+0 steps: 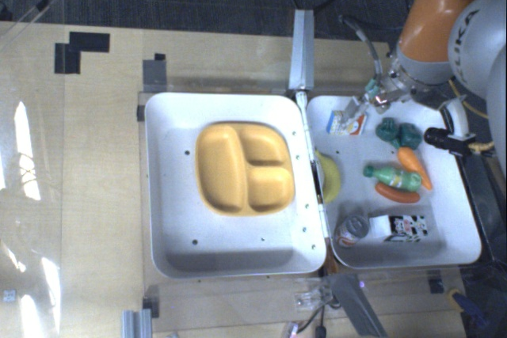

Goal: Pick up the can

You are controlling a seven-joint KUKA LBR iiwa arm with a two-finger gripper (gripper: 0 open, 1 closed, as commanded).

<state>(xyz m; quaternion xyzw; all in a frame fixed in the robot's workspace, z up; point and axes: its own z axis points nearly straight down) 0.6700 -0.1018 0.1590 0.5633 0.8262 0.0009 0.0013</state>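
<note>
The can (354, 228) is lying untouched at the near edge of the right bin (467, 245), well apart from the fingers and nearer the camera than they are. The gripper (379, 93) is hovering over the bin's far edge beside a small carton (347, 123); finger state unclear. Judgement: the approach and the grasp are both remaining.

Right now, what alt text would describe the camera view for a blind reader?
A grey robot arm's pincer hovers over the far edge of the right bin, which holds a can and toy food; the left bin holds a yellow tray.
</note>
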